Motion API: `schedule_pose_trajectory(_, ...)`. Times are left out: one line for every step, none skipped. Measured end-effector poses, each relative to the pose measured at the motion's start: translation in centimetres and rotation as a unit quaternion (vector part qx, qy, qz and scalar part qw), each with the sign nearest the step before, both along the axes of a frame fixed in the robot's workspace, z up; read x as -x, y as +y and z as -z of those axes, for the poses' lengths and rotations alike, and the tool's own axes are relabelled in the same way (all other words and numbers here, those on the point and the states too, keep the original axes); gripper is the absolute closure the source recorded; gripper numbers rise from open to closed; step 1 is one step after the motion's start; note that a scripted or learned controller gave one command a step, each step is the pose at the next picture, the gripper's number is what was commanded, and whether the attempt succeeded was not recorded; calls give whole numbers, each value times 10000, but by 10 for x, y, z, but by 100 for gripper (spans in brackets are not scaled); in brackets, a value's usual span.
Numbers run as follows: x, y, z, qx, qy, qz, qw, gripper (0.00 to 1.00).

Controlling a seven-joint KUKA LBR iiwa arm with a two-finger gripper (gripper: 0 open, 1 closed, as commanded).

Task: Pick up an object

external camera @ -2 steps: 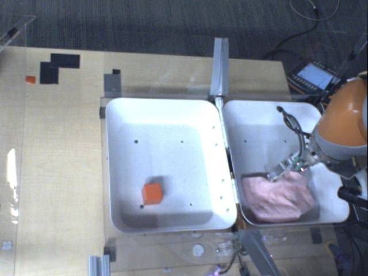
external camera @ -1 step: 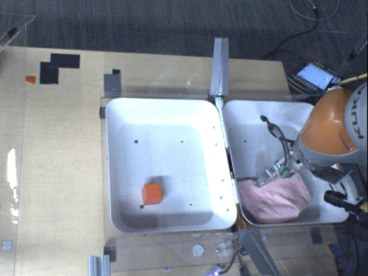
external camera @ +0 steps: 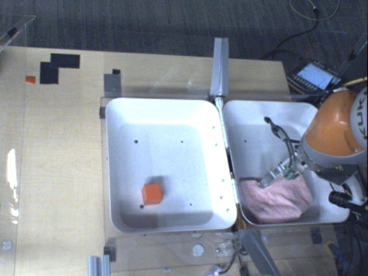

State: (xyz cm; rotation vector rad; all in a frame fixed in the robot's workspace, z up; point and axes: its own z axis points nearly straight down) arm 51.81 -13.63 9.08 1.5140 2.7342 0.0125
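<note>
A small orange cube (external camera: 152, 194) lies in the left bin (external camera: 121, 154), near its front left. A pink folded cloth (external camera: 276, 201) fills the front of the right bin (external camera: 253, 125). My gripper (external camera: 280, 175) hangs low over the cloth's upper edge, at the middle of the right bin, and its tip seems to touch the fabric. The arm's orange band (external camera: 336, 125) stands just to its right and hides the bin's right side.
A grey metal post (external camera: 219, 68) rises behind the seam between the two bins. Black tape marks (external camera: 57, 65) and a small orange tag (external camera: 30, 80) lie on the wooden bench at the far left. Cables and a small screen (external camera: 313, 76) sit at the back right.
</note>
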Motion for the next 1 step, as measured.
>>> schedule_pose_trajectory(11,23,-1,-2,6,572,9984,0)
